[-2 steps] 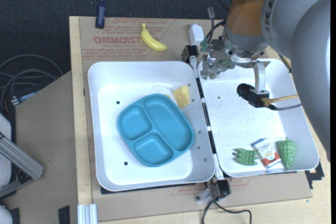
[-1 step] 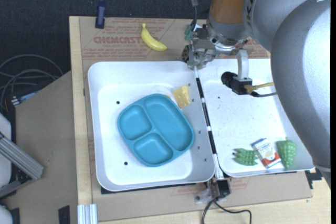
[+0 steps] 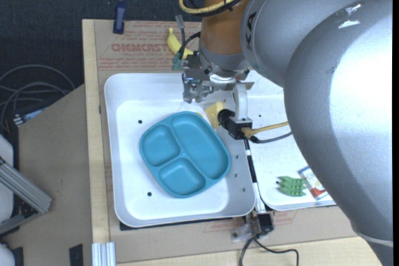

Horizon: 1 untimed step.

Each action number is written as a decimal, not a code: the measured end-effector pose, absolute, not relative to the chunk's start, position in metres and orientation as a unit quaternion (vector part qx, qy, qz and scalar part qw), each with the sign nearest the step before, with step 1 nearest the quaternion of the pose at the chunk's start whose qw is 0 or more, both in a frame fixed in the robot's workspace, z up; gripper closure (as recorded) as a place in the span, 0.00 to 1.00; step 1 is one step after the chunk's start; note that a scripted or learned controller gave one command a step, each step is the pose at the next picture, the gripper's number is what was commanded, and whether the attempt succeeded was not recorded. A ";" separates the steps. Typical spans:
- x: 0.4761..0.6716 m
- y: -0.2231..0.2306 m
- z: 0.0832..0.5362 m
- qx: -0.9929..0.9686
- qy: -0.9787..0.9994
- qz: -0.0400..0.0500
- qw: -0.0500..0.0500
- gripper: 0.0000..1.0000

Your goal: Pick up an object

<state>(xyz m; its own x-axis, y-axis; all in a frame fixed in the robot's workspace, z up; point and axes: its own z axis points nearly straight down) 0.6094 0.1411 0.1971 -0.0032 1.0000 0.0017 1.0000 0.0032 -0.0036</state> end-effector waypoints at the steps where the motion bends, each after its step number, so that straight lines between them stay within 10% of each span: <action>1: 0.565 0.194 0.209 -0.706 -0.708 0.001 0.002 1.00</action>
<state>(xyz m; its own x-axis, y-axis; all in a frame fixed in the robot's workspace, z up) 0.5647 0.1939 0.2090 -0.0021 1.0000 0.0010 1.0000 0.0021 -0.0038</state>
